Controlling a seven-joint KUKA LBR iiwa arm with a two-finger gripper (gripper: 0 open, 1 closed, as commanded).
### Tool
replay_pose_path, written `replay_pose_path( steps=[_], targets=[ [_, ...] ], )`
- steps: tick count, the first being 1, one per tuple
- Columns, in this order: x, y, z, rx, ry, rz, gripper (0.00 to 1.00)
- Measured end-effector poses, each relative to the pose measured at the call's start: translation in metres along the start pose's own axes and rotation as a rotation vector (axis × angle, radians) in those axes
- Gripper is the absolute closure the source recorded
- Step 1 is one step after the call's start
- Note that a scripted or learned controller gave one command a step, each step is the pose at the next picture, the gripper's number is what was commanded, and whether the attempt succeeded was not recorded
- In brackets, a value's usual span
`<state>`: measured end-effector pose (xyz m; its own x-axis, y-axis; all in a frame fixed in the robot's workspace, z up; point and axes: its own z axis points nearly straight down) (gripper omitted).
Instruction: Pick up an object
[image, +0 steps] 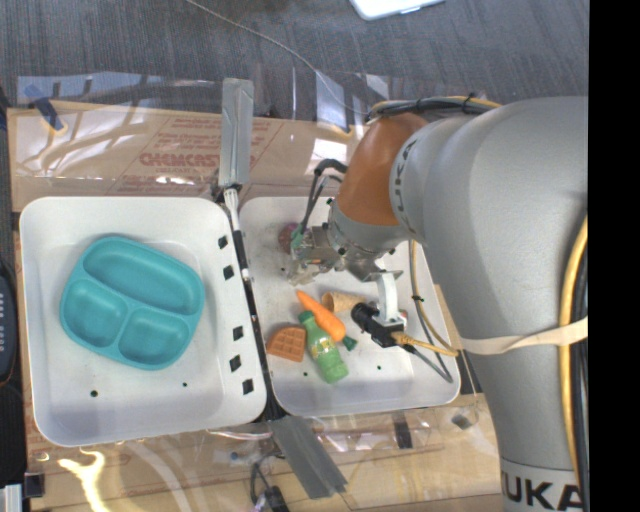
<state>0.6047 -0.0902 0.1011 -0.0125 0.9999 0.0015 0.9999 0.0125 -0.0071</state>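
Bottle: green bottle (328, 360) lies on its side at the near end of the right bin (420, 385), well short of the gripper, so it is free to take.
Waffle: waffle (286, 345) lies flat just left of the bottle, by the bin's left wall.
Carrot: carrot (321, 314) lies slantwise, its tip over the bottle's neck; this pile is the likeliest target, I judge, though touching pieces may shift together.
Cone: small cone (344, 300) lies just below the gripper, closest of the toys.
Gripper: gripper (312, 252) hangs low over the bin's far part, wrist bent down for a top grasp; jaw state cannot be told, and nothing is seen held.
Plate: teal plate (132, 300) sits in the left bin (40, 400), well left of the gripper.
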Motion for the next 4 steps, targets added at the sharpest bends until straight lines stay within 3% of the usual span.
replay_pose_path(
  steps=[1,2,3,4],
  targets=[
    [0.0,0.0,0.0,0.0,0.0,0.0,0.0],
    [-0.003,-0.003,0.01,-0.002,-0.001,0.004,0.0],
    [-0.002,-0.003,0.0,-0.001,0.0,0.0,1.0],
    [-0.002,-0.003,0.0,-0.001,0.0,0.0,0.0]
  ],
)
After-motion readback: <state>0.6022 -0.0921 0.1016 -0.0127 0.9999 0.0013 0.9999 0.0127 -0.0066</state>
